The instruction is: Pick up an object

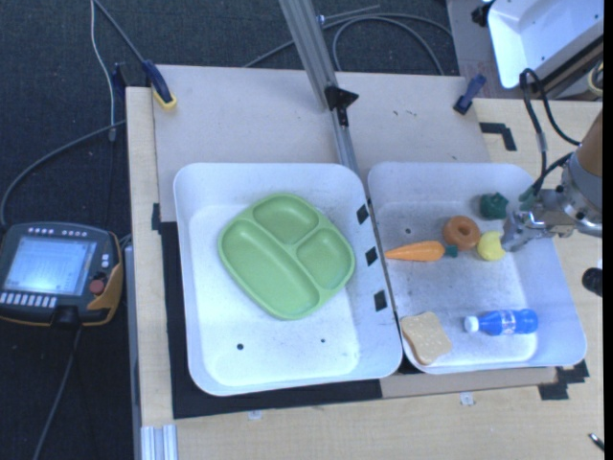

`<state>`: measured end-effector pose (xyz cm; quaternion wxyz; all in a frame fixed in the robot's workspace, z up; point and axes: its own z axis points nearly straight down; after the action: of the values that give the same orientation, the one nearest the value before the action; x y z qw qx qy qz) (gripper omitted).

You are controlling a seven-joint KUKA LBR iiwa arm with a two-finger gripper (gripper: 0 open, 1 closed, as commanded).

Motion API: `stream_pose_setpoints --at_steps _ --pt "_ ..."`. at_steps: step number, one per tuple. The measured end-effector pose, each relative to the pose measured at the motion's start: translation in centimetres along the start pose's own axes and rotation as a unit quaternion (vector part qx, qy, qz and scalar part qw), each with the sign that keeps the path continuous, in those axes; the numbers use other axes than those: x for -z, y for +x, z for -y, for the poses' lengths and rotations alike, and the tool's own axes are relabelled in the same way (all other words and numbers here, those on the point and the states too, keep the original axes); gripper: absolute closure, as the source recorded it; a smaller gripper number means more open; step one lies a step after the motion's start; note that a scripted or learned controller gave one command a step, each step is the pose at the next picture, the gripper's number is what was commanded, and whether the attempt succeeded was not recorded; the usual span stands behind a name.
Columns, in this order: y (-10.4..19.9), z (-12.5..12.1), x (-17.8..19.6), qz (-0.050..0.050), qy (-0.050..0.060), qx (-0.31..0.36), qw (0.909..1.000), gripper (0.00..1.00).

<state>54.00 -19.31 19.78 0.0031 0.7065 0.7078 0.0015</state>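
In the right bin point(575, 338), at its near edge, 1 slice of bread point(426, 337) and 1 blue bottle point(503, 323) are lying, well apart from the arm. Further in, 1 carrot point(416, 251), 1 orange ring point(462, 232) and 1 yellow ball point(490, 246) are sitting close together, and 1 dark green piece point(493, 203) is lying behind them. The gripper point(518, 231) is hanging just beside the yellow ball; whether it is apart or together I cannot tell. The ball is round, so it is risking to roll away, and the ring beside it may be pushed. The left bin point(201, 357) is holding 1 green tray point(285, 254) with 3 compartments.
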Motion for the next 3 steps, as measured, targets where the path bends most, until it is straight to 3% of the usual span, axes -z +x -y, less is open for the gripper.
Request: stream_pose_setpoints --at_steps 1,2,3 --pt "0.0 -0.1 2.7 0.0 0.001 0.0 1.0 1.0" --pt "5.3 -2.1 1.7 -0.002 0.003 0.003 1.0 1.0" --pt "10.6 -4.0 3.0 -0.002 0.002 0.003 1.0 1.0"
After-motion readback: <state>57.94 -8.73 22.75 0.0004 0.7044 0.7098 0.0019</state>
